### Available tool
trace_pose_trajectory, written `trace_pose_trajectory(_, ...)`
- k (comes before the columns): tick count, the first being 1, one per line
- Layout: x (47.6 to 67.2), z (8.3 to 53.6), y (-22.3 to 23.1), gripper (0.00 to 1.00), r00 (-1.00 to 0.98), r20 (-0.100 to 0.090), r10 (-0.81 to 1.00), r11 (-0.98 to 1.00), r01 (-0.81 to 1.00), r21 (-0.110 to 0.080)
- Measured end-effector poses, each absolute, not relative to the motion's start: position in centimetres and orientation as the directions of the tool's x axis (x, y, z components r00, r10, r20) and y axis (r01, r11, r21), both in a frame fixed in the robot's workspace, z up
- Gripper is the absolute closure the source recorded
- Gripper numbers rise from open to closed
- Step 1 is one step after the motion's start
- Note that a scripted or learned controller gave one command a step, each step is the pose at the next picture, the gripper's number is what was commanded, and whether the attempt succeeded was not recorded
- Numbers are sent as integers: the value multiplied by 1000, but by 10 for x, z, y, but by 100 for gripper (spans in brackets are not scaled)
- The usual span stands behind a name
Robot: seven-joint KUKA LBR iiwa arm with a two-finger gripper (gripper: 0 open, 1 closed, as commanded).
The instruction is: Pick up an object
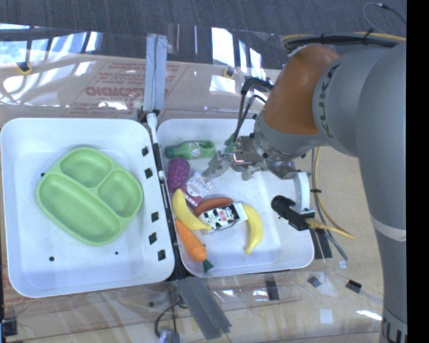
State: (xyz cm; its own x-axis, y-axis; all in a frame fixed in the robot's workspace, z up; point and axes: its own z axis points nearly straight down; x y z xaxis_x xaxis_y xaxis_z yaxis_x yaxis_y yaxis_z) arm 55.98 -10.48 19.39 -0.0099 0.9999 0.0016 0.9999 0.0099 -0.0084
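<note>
Nearest the camera, at the near edge of the right bin [293, 259], lies an orange carrot [191, 242] with its dark green tip pointing toward the near rim. Just beyond it, a yellow banana [184, 211] curves along the bin's left wall, and a second banana [254, 227] lies a little to the right, bent toward the near side. Between the two bananas sits a small carton with a black and white pattern [222, 217], with a red sausage-shaped piece [212, 204] touching its far edge. Farther in, a purple bunch of grapes [178, 173] rests against the left wall, a small red and white packet [198, 186] lies just beside it, and a green bottle [190, 149] lies on its side near the far left corner.

Over the far middle of this bin hangs the gripper [232, 160], at the end of the grey arm [350, 98] with its orange band [300, 88], reaching in from the right. Whether its fingers are spread or closed cannot be told, and nothing can be seen held by it. All the objects lie on the bin floor, to the left and near side of the gripper.

To the left, the other white bin [21, 263] holds a green divided plate [90, 194] with three compartments, resting flat near its middle.
</note>
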Motion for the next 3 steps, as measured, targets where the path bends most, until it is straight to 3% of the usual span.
trace_pose_trajectory(1,603,134,-118,0,79,0,997,-79,997,-6)
trace_pose_trajectory(2,536,95,-113,0,78,3,997,-78,997,3)
trace_pose_trajectory(3,554,95,-92,0,169,0,986,-169,986,4)
